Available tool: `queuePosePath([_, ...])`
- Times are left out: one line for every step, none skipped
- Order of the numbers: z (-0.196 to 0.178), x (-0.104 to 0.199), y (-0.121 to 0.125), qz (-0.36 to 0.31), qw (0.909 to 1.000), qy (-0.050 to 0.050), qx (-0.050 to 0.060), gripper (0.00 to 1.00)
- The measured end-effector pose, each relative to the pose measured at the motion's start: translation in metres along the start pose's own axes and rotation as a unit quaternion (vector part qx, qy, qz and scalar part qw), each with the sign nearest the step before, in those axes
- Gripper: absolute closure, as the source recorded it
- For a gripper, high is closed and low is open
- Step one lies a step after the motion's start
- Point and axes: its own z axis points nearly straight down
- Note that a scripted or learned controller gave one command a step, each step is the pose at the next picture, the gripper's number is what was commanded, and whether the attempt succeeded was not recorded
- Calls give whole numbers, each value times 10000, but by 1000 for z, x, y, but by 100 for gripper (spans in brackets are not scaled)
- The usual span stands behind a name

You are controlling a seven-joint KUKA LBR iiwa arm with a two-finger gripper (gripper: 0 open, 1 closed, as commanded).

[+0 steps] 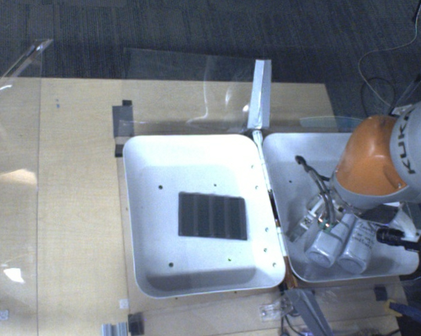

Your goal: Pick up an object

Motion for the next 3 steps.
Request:
queuePosePath([1, -16, 17, 1485, 9889, 8, 1, 0])
queuePosePath([-47, -19, -48, 2034, 9791, 4, 6, 0])
queuePosePath([-52, -17, 24, 1827, 9832, 28, 23, 0])
